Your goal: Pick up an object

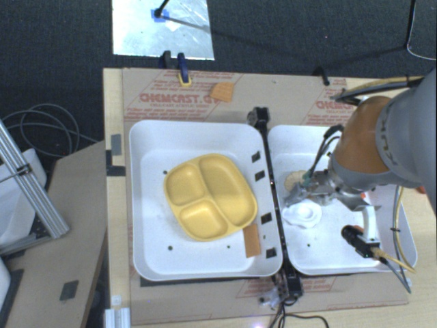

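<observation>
My gripper [304, 191] is low in the right bin [328, 262], on the bin's left side, with the grey and orange arm coming in from the right. Just below it lies a small white round object [302, 215], very near the gripper tip; I cannot tell if they touch. A pale tan object [294, 180] lies just above and left of the gripper, partly hidden by it. In the left bin [153, 251], a yellow divided plate [209, 195] rests in the middle. A small brown block [251, 240] lies by its lower right edge.
The divider between the two bins [271, 197] runs close to the left of the gripper. A tan piece [222, 91] and a blue and yellow clamp [183, 70] sit on the cardboard behind the bins. A silver sheet [164, 19] lies beyond.
</observation>
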Robot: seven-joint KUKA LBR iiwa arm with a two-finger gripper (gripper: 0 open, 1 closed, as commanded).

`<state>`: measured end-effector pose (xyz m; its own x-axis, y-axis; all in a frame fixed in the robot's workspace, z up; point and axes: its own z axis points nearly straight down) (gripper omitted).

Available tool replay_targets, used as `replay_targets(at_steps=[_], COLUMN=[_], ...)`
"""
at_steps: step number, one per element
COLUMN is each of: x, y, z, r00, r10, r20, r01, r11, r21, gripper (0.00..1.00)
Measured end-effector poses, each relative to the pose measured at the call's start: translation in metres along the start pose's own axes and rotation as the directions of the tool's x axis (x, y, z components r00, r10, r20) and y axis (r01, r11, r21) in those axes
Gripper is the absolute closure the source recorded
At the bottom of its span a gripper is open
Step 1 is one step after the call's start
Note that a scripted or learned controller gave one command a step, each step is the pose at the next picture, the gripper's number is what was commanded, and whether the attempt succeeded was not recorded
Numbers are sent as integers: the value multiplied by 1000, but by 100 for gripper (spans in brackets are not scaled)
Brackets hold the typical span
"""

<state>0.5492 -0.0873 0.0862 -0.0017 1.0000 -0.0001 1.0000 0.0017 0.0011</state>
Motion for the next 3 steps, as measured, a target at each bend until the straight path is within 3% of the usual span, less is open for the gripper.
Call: replay_targets(at_steps=[3], x=[0], y=[0], z=[0], r00=[1000], r10=[0], r20=[0], r01=[0], r11=[1000], r21=[0], gripper=[0])
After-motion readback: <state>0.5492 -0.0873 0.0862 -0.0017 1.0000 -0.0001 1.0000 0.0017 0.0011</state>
